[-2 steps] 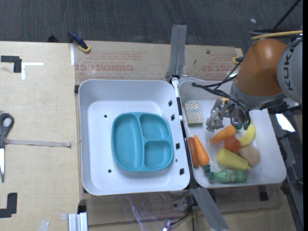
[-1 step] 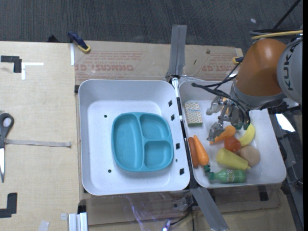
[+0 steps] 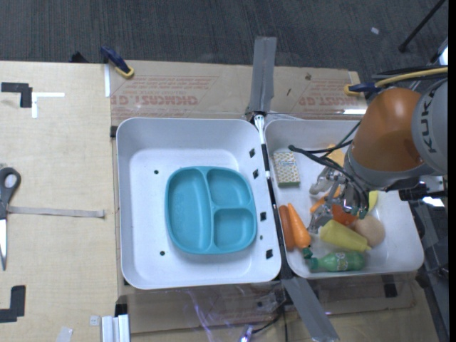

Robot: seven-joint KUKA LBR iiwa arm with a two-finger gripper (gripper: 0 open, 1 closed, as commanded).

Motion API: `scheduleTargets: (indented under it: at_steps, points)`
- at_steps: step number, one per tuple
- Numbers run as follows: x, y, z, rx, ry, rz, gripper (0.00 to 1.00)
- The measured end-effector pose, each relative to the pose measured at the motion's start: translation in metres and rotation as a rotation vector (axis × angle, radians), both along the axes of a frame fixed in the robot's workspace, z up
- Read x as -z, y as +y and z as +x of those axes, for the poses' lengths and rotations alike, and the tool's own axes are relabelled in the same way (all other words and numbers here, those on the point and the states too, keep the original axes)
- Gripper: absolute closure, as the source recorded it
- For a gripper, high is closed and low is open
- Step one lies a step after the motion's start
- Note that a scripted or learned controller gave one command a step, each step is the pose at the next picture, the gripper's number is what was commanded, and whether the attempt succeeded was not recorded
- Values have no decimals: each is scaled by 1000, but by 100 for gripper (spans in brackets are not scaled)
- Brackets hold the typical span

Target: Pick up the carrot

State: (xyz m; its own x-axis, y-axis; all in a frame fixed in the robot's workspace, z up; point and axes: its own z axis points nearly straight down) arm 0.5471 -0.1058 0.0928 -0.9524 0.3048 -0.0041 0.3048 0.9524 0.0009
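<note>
Fingers of the metal two-finger gripper (image 3: 332, 197): can't tell if parted or clenched, too cluttered. Orange tapered carrot (image 3: 293, 226) lies ungrasped against the right white plastic bin (image 3: 406, 259)'s left wall, just beside gripper. Wall likely cramps finger clearance.

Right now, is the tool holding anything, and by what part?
Nothing visibly held. The tool hangs over the right bin's pile; the carrot lies apart, to its left.

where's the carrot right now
The carrot lies in the right bin, against its left wall, below the small green box and left of the yellow item.
</note>
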Motion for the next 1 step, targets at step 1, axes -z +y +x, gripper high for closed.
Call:
scheduleTargets:
  at_steps: [1]
  points:
    - [-10,0,2,-3,-6,-2,100]
